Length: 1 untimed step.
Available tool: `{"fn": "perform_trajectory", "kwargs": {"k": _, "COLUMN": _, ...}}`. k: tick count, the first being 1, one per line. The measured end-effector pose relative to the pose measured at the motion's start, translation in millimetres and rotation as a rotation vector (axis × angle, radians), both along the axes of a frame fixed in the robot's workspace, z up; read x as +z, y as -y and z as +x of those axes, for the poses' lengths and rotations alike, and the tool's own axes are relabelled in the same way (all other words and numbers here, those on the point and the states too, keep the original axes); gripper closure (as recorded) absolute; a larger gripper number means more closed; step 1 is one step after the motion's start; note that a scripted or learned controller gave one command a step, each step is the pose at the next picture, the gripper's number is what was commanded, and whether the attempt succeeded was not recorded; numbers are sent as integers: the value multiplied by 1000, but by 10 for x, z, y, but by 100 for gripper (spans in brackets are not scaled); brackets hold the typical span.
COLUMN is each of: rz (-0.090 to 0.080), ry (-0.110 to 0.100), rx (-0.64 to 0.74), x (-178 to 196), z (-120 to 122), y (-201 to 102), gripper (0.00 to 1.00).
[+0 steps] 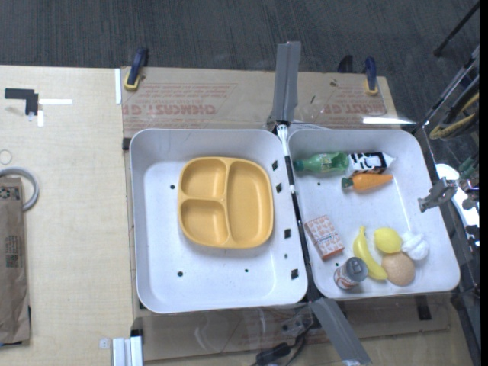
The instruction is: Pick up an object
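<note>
The left bin [145, 227] held a smooth yellow plastic plate [226, 202] with three compartments and rounded corners. The right bin [435, 204] held a green bottle [321, 162] lying flat, an orange carrot [370, 181], a small printed carton [324, 236], a curved banana [367, 252], a lemon [387, 240], a round tan bread roll [398, 268] and a metal can [351, 273]. The gripper [437, 195] sat at that bin's right rim; whether its jaws were spread could not be told.

Mirrored red lettering, apparently "CHEMCAST GP", runs across the cardboard sheet [183, 97] beyond the left bin; other labels stay illegible.
</note>
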<state>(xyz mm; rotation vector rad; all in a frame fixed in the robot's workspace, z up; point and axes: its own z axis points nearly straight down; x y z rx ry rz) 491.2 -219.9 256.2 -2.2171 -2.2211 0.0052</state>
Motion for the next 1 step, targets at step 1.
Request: {"fn": "perform_trajectory", "kwargs": {"k": 1, "rz": 2, "ry": 2, "rx": 400, "x": -478, "z": 263, "y": -355, "gripper": 0}}
